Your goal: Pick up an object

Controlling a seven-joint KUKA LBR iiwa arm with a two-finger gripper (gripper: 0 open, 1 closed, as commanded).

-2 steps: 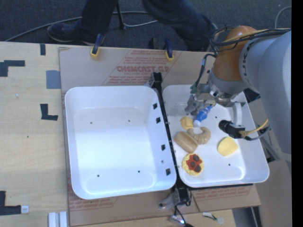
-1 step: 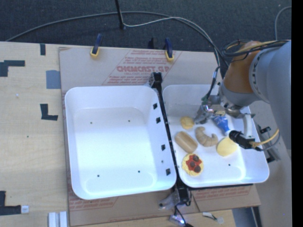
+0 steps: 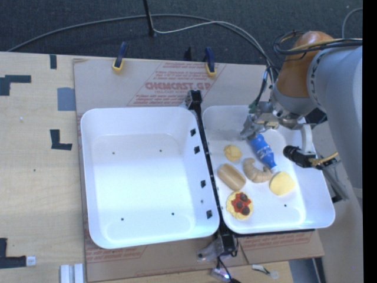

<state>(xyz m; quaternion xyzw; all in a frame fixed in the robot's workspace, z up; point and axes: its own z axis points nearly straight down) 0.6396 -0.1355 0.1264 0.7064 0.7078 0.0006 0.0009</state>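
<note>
My pincer (image 3: 254,128) hangs low over the far side of the right bin (image 3: 315,214), right at the top end of a blue bottle (image 3: 263,151). I can't tell if it is open or closed, or if it has the bottle at all.

The blue bottle lies on its side, slanting across the bin floor, with its lower end next to a bent tan piece like a croissant (image 3: 255,171). I think the bottle is light and hard, and its round smooth sides could let it roll or slip. I would grab it across the middle, not at the tip.

Close by are other small play foods: a little yellow ball (image 3: 232,152), a tan bread roll (image 3: 231,176), a yellow lemon (image 3: 282,183) and a round tart with red berries (image 3: 240,204). They sit near each other, so there is not much room.

The left bin (image 3: 100,217) sits just beside, clipped to the right one. Both rest on a brown board (image 3: 171,84) held by two blue and yellow clamps (image 3: 119,58) on a pale wood bench (image 3: 35,175). A thin cable (image 3: 194,21) runs over the dark floor behind.
</note>
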